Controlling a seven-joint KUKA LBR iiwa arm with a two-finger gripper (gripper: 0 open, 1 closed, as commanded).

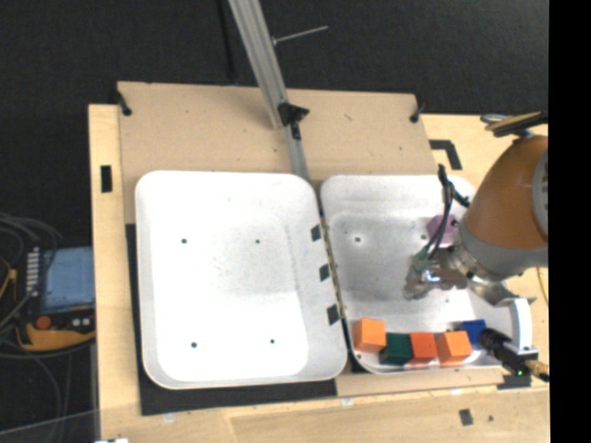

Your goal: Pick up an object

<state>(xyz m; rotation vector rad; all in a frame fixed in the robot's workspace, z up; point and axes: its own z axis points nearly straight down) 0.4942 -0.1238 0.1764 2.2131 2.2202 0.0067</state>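
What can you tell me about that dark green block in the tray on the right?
The green block is a small, dark, boxy piece with a matte look, perhaps wood or foam. It lies flat along the near edge of the right bin. An orange block sits at its left and another orange block at its right, both seeming to touch it. The gripper is above and apart from it.

Blue box and cables left of bench
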